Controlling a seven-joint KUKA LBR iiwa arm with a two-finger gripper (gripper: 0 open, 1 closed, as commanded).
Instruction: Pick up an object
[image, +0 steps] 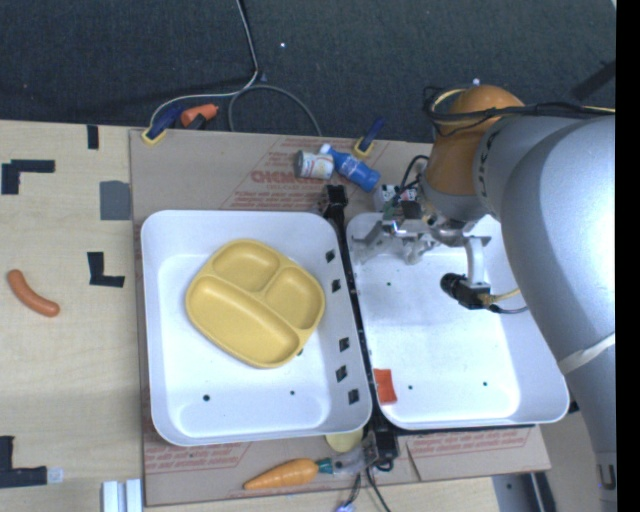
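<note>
Overhead, the pincer (405, 235) hangs low over the far end of the right bin (450, 350), close to the divider between the 2 bins; whether it is open or closed cannot be told from this angle, and nothing is visible in it. Grey arm (545, 200) with orange band (470, 140) enters from the right. Small orange block (383, 385) lies at the right bin's near left edge. Left bin (170, 300) holds a yellow 3-compartment plate (255, 300), roughly centred. On the tabletop (70, 400): blue-and-white bottle (338, 165) beyond the bins, toy carrot (282, 475) at the near edge, toy sausage (33, 293) far left, orange-handled clamp (180, 119) at the far left corner.
</note>
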